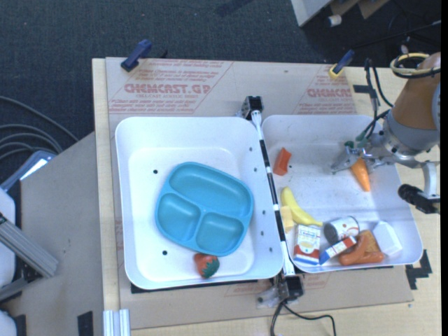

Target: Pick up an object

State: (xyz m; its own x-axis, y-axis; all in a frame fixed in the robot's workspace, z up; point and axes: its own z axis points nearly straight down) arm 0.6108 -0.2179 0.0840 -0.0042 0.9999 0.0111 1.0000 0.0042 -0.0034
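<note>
**Gripper at orange carrot, right bin**

The gripper [358, 161] is positioned low in the right bin [315, 128], in its upper right part. Its metal fingers [343, 164] are spread only slightly. The orange carrot [362, 175] lies directly at the fingertips, its upper end meeting the gripper and its pointed end directed toward the near side of the bin. Whether the fingers actually clamp the carrot cannot be determined; it appears to rest on the bin floor.

The arm [418, 110] enters from the right, with its orange band above the grey wrist.

Other contents of the right bin:
- A small orange-red block [282, 161] lies near the divider, well apart from the gripper.
- A yellow banana [294, 208] lies close to the divider, below the block.
- A cluster sits at the near edge: a small carton [306, 245], a can [343, 228] just beside it, an orange toy [360, 250] and a white block [387, 236].

The left bin [133, 187] holds a blue compartment plate [203, 207] near its centre. A strawberry [206, 264] lies just beside the plate's near edge.

Both bins rest on a cardboard sheet [168, 86] printed with red lettering, with blue clips at its far edge.
</note>
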